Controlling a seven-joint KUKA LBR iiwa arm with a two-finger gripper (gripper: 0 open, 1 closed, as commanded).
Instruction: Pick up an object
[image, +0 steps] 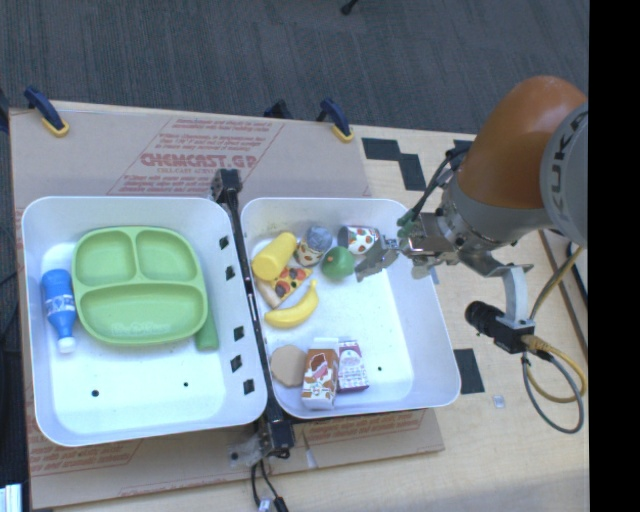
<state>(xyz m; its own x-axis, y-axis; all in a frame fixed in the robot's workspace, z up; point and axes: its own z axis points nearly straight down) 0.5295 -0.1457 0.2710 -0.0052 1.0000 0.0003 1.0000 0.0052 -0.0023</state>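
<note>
Overhead view of the tabletop (400, 170) with two white bins. The right bin (425, 335) holds a cluster of toy foods: a banana (293, 311), a yellow cylinder (273, 256), a pizza slice (291, 282), a green ball (338, 262), a grey piece (318, 239), a red-and-white piece (359, 239), a tan disc (287, 365) and two small cartons (335, 370). The left bin (130, 400) holds a green divided plate (140, 285) and a blue bottle (58, 305). The hand (378, 257) sits low at the right bin's upper right, just beside the green ball; whether it is released or clenched cannot be told, and nothing shows between its tips. Judged step: approach, no grasp yet. The next move calls for centring on one object, likely the green ball, then closing and lifting
</note>
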